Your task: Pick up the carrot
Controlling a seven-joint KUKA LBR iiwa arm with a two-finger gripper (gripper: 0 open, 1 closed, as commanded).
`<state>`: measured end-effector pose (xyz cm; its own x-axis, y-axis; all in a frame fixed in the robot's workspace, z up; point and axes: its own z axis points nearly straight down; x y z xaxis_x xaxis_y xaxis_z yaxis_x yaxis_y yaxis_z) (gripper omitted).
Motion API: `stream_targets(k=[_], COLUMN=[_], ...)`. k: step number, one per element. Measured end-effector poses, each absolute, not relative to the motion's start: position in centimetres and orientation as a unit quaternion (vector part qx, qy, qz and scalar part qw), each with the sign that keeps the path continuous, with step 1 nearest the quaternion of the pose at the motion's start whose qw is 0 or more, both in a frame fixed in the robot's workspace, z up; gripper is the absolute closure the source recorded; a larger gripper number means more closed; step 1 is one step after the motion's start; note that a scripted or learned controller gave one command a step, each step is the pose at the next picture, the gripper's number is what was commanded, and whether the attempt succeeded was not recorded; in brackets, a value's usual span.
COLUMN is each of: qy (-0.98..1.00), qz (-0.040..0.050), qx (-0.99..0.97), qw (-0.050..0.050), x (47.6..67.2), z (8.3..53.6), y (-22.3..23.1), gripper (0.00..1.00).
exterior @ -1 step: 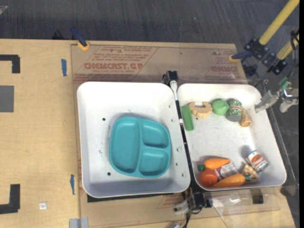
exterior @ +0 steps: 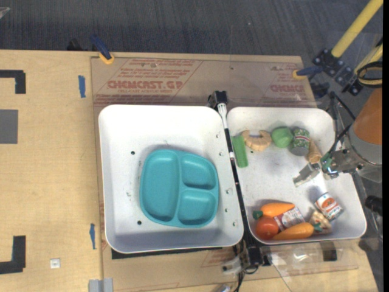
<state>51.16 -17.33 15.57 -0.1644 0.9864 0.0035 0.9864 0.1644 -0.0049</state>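
Observation:
The carrot, orange with a small green top at its left end, lies in the right bin's front part. It touches a red tomato and a wrapped packet. My gripper hangs over the right side of the same bin, up and to the right of the carrot and well apart from it. It is open, with nothing between its fingers. The arm's orange band shows at the right edge.
A second long orange piece lies at the bin's front wall. A small red-and-white can sits below the gripper. Green and beige toy foods line the back. The left bin holds a teal divided plate.

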Motion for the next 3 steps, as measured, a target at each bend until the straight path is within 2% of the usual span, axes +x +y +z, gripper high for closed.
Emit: stream_targets(k=[1,2,3], qy=[-0.806,-0.64,-0.633], qz=[-0.0015,-0.0022,-0.0012], qx=[-0.592,-0.768,-0.774], qw=[-0.002,-0.001,-0.001], x=[48.1,48.9,48.1], z=[9.2,18.5,9.4], y=[-12.5,-5.1,-10.7], gripper=[0.0,0.0,0.0])
